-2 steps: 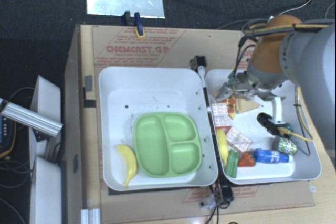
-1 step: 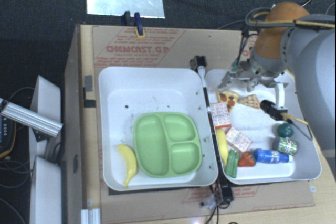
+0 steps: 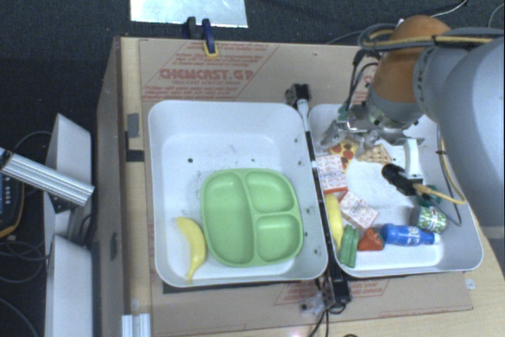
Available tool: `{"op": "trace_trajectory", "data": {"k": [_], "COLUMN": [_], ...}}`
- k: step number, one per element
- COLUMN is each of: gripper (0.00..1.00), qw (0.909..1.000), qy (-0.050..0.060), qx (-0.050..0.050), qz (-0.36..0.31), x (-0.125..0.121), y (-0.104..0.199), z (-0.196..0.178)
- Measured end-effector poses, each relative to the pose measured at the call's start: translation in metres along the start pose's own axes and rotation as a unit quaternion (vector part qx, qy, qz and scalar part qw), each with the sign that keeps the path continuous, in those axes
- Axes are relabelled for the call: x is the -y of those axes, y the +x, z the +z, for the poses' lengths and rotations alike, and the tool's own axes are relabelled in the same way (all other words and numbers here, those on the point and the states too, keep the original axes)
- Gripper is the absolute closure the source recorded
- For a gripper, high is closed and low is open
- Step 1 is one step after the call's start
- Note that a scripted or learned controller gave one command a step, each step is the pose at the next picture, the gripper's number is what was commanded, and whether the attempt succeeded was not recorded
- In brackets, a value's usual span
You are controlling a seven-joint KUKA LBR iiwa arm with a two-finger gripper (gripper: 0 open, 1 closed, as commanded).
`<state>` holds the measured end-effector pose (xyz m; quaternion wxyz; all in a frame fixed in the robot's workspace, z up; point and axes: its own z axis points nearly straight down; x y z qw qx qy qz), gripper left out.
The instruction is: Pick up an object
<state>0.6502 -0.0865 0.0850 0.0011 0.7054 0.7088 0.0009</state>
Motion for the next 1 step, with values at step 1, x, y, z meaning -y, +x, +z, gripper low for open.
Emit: {"op": "trace_trajectory", "data": {"k": [1], "gripper": [1.00], "qw": [1.0000], "qy": [-0.001], "qx": [0.000], "qz": [-0.001], "x": [-0.0006], "y": [-0.0001], "z": [-0.0115]}}
